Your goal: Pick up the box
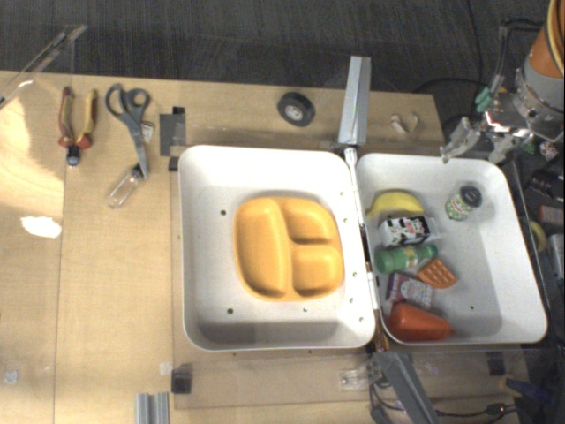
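The box (406,229) is a small black-and-white carton lying in the right bin (516,263), near its left wall, between a banana (395,203) and a green bottle (406,257). My gripper (479,147) hovers over the bin's far edge at the upper right, well behind and to the right of the box. Its fingers stand apart with nothing between them.
The right bin also holds a small green jar with a dark lid (463,201), an orange piece (437,274), a purple packet (408,290) and a red item (417,323). A yellow divided tray (289,246) lies in the left bin (203,237). Scissors (132,117), pliers (75,122) and a tape roll (296,108) lie on the bench.
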### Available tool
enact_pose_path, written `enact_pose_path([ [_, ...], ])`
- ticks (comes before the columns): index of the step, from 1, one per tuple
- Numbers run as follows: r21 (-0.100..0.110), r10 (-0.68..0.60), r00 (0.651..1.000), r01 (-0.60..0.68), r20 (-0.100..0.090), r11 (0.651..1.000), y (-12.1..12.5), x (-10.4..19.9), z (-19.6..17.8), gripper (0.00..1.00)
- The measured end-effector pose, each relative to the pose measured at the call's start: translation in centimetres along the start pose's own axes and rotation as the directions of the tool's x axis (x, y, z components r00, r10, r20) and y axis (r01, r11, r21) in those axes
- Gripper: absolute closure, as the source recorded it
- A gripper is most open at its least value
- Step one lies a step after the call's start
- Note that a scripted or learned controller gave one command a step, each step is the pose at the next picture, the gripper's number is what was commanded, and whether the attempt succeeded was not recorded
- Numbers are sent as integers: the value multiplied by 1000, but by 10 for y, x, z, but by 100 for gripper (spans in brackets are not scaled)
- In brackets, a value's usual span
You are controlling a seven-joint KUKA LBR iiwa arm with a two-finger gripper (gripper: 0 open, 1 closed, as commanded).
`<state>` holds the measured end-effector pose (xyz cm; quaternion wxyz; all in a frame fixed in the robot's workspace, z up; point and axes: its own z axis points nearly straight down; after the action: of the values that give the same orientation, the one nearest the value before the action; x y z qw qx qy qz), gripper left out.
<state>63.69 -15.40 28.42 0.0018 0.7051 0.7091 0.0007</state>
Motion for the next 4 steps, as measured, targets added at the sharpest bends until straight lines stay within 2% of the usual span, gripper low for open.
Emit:
enact_pose_path([
  [1,0,-44,999,44,-1,999,-69,-16,98,0],
  [2,-32,40,999,-40,4,999,-71,37,170,0],
  [3,-40,-52,999,52,8,998,-2,41,176,0],
  [4,-4,-194,981,194,1,981,-44,-2,153,0],
])
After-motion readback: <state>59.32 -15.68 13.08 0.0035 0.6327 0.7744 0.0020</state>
